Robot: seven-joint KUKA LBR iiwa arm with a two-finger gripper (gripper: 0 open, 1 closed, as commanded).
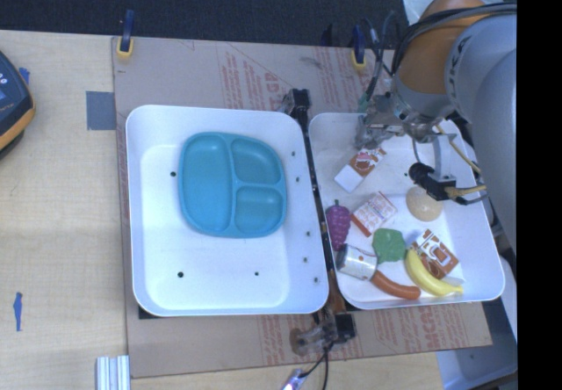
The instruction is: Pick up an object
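Camera view looks down at a slant on two shallow white bins, and much of the arm (479, 54) is cut off at the right side, its grey body and orange band bulking over the right bin's (492, 287) far corner. The gripper (379, 126) hangs low at that bin's back edge, but it is small and tangled with cables, so I cannot tell how it is set or whether anything is in it. Just below it lies a small white-and-brown packet (360, 167), its label too blurred to read. A black part (432, 182) on a yellow cable partly covers a pale round object (423, 205).

Things to pick lie crowded in the right bin's near half: a red-and-white carton (375, 211), a bunch of purple grapes (338, 223), a green round toy (389, 244), a metal can (356, 263) on its side, an orange carrot-like stick (395, 286), a yellow banana (428, 278) and a brown-and-white packet (436, 254) touching the banana.

In the left bin (158, 274) a blue divided plate (233, 184) lies flat. Both bins rest on a brown cardboard sheet (219, 72) held by blue clamps (126, 32) on a pale wooden bench (53, 230); dark floor runs behind.
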